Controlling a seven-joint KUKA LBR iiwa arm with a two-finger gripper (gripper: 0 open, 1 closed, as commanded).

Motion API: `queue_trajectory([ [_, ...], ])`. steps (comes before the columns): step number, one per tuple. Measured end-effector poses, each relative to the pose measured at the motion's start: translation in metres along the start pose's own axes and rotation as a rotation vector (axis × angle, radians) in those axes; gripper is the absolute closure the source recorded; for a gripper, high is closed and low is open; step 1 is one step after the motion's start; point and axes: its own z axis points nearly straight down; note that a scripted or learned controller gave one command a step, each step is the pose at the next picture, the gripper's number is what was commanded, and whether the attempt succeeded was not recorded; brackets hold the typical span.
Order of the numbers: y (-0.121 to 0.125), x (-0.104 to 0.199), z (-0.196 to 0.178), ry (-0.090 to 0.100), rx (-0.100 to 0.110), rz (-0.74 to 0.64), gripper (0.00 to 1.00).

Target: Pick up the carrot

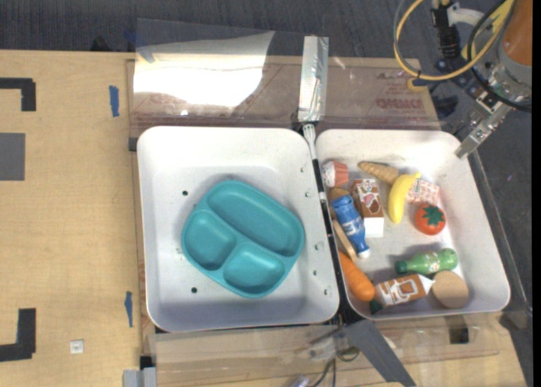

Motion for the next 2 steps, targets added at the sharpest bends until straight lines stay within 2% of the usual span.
queue_trajectory([
  [1, 0.051, -0.076, -0.028, -0.008, -0.006, -0.356, 1.00],
  [2, 0.066, -0.140, 0.013, -0.015, -0.006, -0.608, 1.00],
])
